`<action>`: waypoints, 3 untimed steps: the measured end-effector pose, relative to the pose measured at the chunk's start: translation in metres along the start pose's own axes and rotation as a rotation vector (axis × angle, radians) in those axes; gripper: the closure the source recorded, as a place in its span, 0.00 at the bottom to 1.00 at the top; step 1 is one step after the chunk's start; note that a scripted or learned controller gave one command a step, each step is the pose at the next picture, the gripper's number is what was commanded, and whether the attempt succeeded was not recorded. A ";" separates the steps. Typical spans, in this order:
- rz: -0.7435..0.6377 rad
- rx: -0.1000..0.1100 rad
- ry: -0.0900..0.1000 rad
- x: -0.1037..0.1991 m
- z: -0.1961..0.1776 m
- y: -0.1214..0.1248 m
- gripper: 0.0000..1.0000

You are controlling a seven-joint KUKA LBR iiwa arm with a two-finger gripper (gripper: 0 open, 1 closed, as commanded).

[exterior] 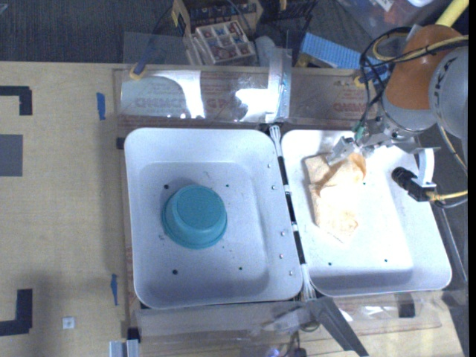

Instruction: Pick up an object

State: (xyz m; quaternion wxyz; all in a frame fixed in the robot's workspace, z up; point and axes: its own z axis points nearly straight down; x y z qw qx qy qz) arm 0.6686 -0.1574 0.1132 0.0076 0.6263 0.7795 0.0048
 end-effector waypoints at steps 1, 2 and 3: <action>0.001 -0.005 -0.003 -0.002 -0.011 0.001 1.00; -0.122 0.013 0.005 0.074 -0.110 0.017 1.00; 0.102 0.018 0.005 0.037 -0.056 0.007 1.00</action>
